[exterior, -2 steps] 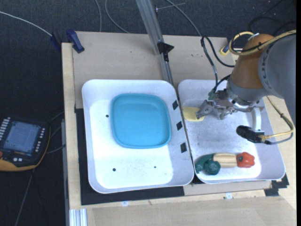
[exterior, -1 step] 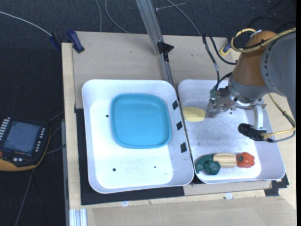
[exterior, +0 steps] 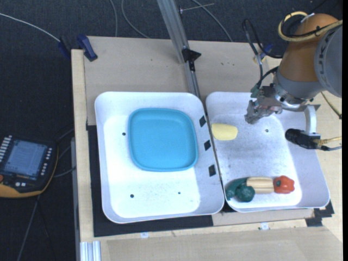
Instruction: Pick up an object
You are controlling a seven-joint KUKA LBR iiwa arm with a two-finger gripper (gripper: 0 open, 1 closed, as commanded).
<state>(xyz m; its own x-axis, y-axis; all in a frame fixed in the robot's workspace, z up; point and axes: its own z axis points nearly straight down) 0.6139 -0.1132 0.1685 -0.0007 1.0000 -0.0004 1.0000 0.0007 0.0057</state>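
Yellow object (exterior: pixel 224 131) is lying in the right bin (exterior: pixel 304 162) near its left wall — the gripper (exterior: pixel 254 115) is hovering just beside it, empty; how wide, I cannot tell.

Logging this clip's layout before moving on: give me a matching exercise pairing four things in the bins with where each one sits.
Things:
1. flat blue square plastic plate
2. pale yellow rounded lump
3. dark green rounded lump
4. small red tomato-like piece

Places:
A. right bin, near front right corner
B. left bin, middle
C. right bin, near front left corner
D. right bin, by left wall, left of the pincer

Pairs: 1-B, 2-D, 3-C, 4-A
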